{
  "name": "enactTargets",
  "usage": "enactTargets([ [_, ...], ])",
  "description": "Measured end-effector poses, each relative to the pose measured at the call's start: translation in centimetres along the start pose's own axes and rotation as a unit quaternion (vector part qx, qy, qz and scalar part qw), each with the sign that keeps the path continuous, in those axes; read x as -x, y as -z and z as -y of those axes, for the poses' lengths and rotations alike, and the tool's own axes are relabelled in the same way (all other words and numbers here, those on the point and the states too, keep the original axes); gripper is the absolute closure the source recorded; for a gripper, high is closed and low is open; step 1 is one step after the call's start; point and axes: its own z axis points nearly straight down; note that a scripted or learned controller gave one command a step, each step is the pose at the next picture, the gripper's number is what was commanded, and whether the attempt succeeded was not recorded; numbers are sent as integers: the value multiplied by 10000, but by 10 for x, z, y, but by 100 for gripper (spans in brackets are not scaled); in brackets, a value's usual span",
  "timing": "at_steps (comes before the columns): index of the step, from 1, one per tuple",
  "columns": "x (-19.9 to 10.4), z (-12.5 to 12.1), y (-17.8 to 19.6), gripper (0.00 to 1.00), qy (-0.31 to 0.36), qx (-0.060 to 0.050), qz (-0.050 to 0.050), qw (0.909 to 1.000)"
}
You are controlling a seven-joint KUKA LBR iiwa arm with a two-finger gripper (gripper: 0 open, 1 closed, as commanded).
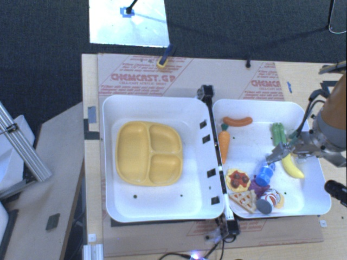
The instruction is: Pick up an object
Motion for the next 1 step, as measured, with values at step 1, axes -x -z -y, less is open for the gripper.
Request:
enactTargets([
  [1, 0, -3, 6, 0, 18, 65, 13, 10000],
])
